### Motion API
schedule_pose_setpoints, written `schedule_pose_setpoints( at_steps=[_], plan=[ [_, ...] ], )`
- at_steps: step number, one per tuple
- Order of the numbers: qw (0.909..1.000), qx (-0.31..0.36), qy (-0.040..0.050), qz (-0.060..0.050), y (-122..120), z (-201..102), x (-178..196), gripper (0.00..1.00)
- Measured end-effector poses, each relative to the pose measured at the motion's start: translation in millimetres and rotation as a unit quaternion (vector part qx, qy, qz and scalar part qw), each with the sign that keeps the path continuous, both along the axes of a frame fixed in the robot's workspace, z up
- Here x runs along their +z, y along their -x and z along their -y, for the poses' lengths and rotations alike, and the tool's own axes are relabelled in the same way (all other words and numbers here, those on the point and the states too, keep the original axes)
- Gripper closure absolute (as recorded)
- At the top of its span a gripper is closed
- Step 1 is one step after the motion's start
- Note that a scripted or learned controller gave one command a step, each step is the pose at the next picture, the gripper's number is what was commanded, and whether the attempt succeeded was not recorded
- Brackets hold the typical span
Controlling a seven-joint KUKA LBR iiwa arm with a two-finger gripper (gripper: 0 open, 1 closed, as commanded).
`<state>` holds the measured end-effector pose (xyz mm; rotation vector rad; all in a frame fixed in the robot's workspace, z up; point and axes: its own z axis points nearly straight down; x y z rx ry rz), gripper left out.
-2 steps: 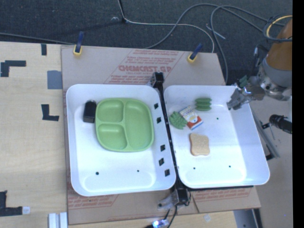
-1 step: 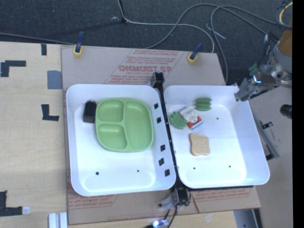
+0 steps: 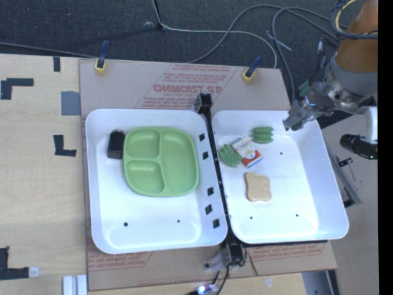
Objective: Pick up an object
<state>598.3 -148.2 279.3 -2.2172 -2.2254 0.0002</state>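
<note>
In the right bin (image 3: 319,183) lie a tan slice of toy bread (image 3: 258,187), a small red and white carton (image 3: 247,152), a green leafy toy (image 3: 231,155) and a green ridged toy (image 3: 263,134). My gripper (image 3: 296,119) hangs over the bin's upper right corner, to the right of the green ridged toy and apart from it. Nothing shows between its fingers.
The left bin (image 3: 104,214) holds a green divided plate (image 3: 161,161) and a small black block (image 3: 116,144) at the plate's left. A black divider (image 3: 212,183) runs between the bins. Cables (image 3: 245,23) trail across the dark floor at the back.
</note>
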Motion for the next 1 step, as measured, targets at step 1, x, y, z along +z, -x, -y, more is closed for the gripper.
schedule_pose_setpoints(
  at_steps=[1],
  plan=[
    [1.0, 0.001, 0.0, -0.001, 2.4, -59.7, -14.9, 1.0]
  ],
)
